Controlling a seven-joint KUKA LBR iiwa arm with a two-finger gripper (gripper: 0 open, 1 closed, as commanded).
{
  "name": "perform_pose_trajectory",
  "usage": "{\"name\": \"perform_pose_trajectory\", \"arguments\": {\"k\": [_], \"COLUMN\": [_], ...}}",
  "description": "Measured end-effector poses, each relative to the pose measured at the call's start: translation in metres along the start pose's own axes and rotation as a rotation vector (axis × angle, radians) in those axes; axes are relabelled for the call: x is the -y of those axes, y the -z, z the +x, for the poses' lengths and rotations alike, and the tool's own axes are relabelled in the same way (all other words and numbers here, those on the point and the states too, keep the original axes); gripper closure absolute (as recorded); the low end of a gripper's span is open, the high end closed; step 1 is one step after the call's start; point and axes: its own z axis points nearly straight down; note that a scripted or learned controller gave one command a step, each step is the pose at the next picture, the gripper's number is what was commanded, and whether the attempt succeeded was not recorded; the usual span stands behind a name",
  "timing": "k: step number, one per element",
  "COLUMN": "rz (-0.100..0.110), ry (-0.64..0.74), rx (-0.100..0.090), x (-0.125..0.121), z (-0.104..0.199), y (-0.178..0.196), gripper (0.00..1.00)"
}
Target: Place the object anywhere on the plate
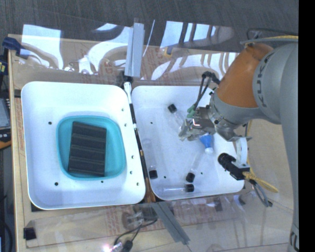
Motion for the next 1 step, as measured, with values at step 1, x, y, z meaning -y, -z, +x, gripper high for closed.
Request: {"name": "perform_pose_trajectory", "arguments": {"k": [1], "rz": [-0.001], "ry": [0.236], "rx": [0.0], "x": [-0.0133], "z": [0.0801], "y": [0.0198], "gripper": [1.0]}}
